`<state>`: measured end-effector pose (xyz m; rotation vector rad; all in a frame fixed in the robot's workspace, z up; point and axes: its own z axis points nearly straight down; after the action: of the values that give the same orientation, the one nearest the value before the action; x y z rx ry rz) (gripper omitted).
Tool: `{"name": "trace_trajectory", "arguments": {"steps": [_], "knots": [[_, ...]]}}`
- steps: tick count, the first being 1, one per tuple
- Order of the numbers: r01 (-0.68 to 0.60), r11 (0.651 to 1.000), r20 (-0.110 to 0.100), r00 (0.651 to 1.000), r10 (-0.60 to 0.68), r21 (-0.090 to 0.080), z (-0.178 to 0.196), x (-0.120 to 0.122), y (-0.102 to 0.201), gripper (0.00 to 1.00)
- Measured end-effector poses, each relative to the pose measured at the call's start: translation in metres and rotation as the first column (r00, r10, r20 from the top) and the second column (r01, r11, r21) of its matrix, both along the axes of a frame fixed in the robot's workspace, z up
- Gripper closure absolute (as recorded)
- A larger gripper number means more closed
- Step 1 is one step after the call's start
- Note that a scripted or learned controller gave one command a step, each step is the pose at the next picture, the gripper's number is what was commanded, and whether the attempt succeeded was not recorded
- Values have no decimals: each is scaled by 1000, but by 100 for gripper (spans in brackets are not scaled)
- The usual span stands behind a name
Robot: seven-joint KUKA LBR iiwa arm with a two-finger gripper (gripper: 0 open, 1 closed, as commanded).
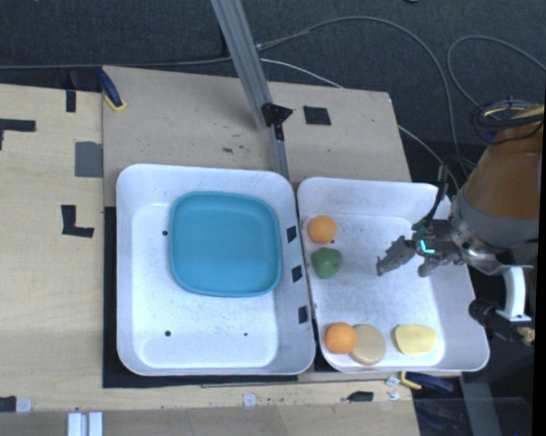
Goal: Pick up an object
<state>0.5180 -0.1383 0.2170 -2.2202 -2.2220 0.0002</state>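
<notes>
Camera view: approach step, pincer (400, 257) spread apart, holding nothing, hovering mid-right above right bin (457, 352); next, probably descending leftward onto green object (326, 262).

Plate (225, 243) in left bin (130, 279); perhaps five items in right bin (373, 194)
</notes>
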Motion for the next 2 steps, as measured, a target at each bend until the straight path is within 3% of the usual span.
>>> {"name": "trace_trajectory", "arguments": {"steps": [1, 2], "knots": [[0, 1000, 0, 1000, 0, 0, 0, 0, 0, 0], [1, 1000, -4, 1000, -1, 0, -42, -1, -2, 0]]}}
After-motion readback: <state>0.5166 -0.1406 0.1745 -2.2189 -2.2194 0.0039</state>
